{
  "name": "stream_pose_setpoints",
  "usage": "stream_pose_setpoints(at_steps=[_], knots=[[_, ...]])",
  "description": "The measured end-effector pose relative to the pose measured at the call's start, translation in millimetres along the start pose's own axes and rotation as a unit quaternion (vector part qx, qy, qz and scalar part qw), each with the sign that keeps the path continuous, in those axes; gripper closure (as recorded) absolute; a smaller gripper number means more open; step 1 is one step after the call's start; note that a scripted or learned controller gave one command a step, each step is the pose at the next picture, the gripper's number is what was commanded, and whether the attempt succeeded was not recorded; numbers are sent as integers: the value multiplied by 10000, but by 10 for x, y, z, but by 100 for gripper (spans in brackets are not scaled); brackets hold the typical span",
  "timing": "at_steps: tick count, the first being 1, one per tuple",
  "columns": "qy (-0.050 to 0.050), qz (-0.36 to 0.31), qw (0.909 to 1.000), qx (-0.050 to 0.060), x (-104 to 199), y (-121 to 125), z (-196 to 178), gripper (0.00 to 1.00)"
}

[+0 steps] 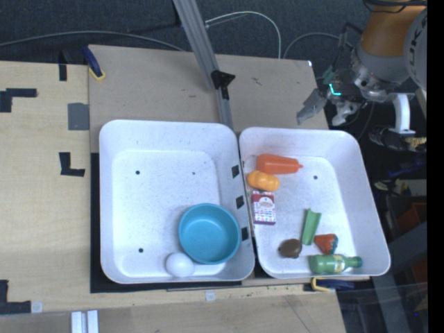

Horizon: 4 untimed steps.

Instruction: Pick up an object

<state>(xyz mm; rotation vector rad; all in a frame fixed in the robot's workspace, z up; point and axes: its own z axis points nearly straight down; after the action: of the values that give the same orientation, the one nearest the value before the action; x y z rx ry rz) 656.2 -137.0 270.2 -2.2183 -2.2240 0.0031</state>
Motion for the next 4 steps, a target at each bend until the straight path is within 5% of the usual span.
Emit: stream_pose_setpoints(at_steps=[3, 4], knots=[[1, 2, 10000, 25, -110, 16, 1768, 0], [0, -9, 10000, 2, -102, 33, 1628, 100]])
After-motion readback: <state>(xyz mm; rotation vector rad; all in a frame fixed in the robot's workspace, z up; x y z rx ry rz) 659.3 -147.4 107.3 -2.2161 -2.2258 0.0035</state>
